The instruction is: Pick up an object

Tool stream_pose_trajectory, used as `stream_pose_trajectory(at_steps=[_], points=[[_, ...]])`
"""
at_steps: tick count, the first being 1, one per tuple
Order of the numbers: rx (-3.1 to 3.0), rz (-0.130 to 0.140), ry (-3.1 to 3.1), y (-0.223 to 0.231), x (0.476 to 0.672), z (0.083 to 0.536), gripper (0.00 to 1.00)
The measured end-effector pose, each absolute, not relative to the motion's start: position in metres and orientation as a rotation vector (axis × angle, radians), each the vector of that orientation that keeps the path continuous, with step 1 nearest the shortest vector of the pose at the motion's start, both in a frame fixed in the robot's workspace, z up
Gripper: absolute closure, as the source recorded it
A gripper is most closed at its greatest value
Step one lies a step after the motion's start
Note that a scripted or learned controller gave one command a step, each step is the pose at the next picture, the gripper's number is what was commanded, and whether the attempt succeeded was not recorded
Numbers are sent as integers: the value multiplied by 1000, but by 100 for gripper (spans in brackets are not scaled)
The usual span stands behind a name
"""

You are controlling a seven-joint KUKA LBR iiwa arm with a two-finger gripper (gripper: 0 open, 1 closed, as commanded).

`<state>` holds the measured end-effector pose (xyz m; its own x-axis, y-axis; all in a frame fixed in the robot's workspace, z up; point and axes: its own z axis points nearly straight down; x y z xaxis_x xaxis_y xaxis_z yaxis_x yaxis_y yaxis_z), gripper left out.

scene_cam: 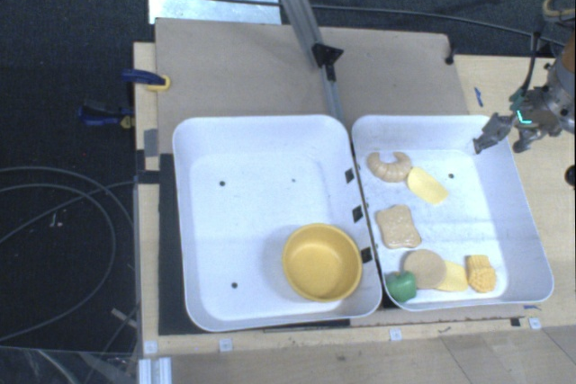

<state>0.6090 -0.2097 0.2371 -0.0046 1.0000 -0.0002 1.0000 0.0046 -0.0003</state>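
Objects for picking lie in the right bin (pixel 504 159), all below and to the left of my end effector (pixel 504 132), which hangs over that bin's upper right corner. Whether it is open or closed I cannot tell from this slanted look; nothing shows between its tips, so I judge it carries nothing. Nearest to it is the pale yellow piece (pixel 427 187), with the curled croissant-like piece (pixel 390 166) just beyond that, farther left. Farther down from me sit the tan biscuit-shaped piece (pixel 398 227), then a cluster at the bin's near edge: a round beige disc (pixel 423 265), a green piece (pixel 401 286) and an orange-yellow ridged piece (pixel 481 273). The left bin (pixel 207 148), well away to my left, holds a yellow bowl (pixel 321 261).

I judge this the approach step: no target reached, no descent begun. The next move calls for choosing one item, probably the pale yellow piece since it stands apart from its neighbours, travelling left and down until I am above it, and descending with room either side.
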Motion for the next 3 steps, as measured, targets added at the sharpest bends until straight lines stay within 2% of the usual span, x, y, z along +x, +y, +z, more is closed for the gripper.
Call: stream_pose_trajectory(at_steps=[1,2,3], points=[[-2217,-2,-2229,-210,610,238,0],[-2218,1,-2224,-204,602,184,0],[-2220,0,-2225,-205,608,124,0]])
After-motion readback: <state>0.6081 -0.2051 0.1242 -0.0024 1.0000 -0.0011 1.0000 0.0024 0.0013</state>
